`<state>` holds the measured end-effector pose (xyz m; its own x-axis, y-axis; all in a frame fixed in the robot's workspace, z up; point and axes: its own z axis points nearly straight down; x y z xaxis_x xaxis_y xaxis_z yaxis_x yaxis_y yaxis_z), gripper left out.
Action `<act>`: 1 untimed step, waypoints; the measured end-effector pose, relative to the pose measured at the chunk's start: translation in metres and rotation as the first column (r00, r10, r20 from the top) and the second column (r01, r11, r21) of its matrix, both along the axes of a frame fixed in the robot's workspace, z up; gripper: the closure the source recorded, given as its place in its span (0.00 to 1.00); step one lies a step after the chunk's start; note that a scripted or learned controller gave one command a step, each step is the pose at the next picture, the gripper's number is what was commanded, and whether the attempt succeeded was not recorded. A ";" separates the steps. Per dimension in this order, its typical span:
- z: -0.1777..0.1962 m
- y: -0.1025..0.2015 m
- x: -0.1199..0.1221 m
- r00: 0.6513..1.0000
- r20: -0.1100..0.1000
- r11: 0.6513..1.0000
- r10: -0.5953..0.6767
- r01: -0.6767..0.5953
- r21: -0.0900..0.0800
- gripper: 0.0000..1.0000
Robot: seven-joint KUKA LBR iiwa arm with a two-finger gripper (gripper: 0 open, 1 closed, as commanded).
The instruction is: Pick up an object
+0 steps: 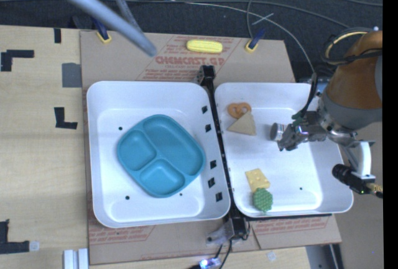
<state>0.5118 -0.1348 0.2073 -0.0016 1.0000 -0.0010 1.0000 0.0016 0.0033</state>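
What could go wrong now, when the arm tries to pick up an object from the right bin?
1. The pretzel and the tan wedge touch, so a grasp may catch both or push one away.
2. The gripper hangs over bare bin floor, so closing here would likely grasp nothing.

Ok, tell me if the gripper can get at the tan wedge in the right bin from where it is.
Probably yes. The gripper hangs over the right bin, just right of the tan wedge, with bare bin floor between them. A pretzel touches the wedge's far side, away from the approach.
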 end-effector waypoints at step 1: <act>0.011 0.054 0.007 1.000 -0.003 1.000 0.005 -0.005 0.003 1.00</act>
